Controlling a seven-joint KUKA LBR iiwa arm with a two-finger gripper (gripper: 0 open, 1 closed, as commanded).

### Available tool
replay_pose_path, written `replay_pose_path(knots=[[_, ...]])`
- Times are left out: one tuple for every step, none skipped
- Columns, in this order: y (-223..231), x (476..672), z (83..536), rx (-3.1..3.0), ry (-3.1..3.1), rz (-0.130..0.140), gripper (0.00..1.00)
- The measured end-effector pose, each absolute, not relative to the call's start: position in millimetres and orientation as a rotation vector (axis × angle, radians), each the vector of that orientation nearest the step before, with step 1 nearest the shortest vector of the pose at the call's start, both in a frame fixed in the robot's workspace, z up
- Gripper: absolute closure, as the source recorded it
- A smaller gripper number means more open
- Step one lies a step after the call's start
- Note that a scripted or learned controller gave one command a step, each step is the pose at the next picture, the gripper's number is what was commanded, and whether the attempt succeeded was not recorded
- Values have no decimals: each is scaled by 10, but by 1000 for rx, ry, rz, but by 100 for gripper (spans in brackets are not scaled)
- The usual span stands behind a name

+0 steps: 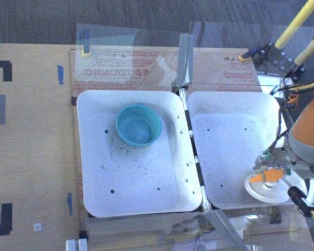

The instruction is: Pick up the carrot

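Orange and small, the carrot (265, 177) lies on a white plate (262, 191) in the near right corner of the right bin (225, 156). Its top edge is covered by the gripper (273, 162), which sits right over it, so that just the lower part of the carrot shows on the plate's upper half. Whether the fingers are apart, together or closed on the carrot cannot be told: the grey head hides them, and the carrot cannot be seen between them. The plate reaches the bin's near wall.

Above the gripper rises the arm (309, 135), grey below with its orange band at the view's right edge. Thin cables run along the bin's right rim up toward it.

The right bin's floor is otherwise bare white with a few dark dots. The left bin (94, 156) touches the right one along a shared middle rim. In its far half stands a teal bowl (138, 125), upright, well apart from the plate. Both bins rest on a wooden bench (31, 150) marked with black and blue tape. Yellow rods (298, 20) slant at the far right corner.
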State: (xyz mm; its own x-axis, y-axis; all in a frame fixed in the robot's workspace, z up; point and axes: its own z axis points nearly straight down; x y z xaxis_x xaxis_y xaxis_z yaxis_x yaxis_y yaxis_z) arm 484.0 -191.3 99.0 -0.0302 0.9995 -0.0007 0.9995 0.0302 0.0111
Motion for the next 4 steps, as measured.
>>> replay_pose_path(knots=[[-1912, 4835, 986, 2183, 2249, 11, 0], [-2079, 4835, 882, 2313, 2129, 14, 0], [-2087, 4849, 984, 2307, 2124, 15, 100], [-1362, 4798, 1622, 2915, 1173, -3, 100]])
